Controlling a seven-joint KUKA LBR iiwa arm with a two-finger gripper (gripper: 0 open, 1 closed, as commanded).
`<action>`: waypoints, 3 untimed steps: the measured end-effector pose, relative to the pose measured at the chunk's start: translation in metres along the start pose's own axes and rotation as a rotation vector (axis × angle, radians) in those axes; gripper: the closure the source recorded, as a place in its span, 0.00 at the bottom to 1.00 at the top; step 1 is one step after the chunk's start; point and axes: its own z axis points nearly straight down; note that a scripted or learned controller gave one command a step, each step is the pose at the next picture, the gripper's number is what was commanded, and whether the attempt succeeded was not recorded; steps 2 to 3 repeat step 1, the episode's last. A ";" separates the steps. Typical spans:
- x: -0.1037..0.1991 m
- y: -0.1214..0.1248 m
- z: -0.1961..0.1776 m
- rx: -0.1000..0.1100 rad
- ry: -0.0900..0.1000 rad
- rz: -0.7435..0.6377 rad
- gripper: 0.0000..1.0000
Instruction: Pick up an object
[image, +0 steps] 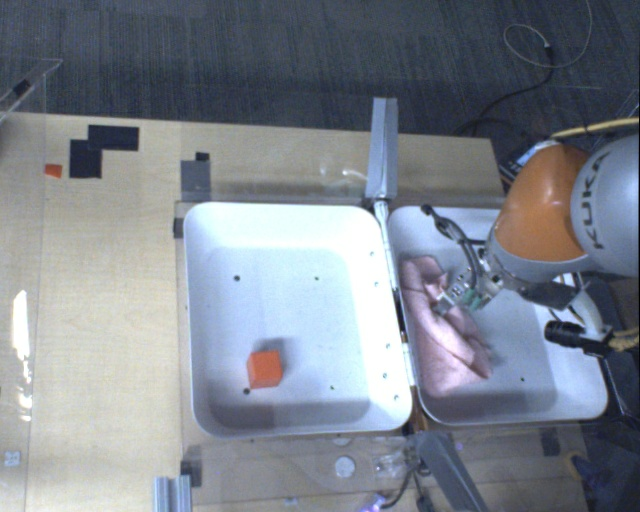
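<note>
The arm reaches in over the right bin (560, 400), and its end effector (466, 294) hangs low above a pink cloth (445, 325) that lies crumpled along that bin's left side, close to the wall shared with the left bin (300, 240). From this slanted overhead view I cannot tell whether the end effector is apart, together or clamped on anything; it looks to be at or just above the upper middle of the cloth, and no fabric can be seen caught in it.

The step in hand appears to be the descent and grasp on the cloth. To do it well, the end effector should come straight down onto a raised fold, not a flat stretch, since a ridge gives something to pinch. The thick part near the middle of the cloth seems the best target. It should press in deep enough to gather fabric but stop short of the bin floor, then close fully before lifting. Staying clear of the dividing wall matters, because the cloth lies near it. The lift should be slow and vertical so the limp fabric does not slip out.

A small orange block (265, 369) sits in the left bin's lower part, well apart from the arm, as an alternative object.
</note>
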 end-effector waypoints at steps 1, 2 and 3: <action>-0.031 0.051 -0.075 0.009 0.004 0.286 1.00; -0.031 0.051 -0.075 0.009 0.004 0.286 1.00; -0.031 0.051 -0.075 0.009 0.004 0.286 1.00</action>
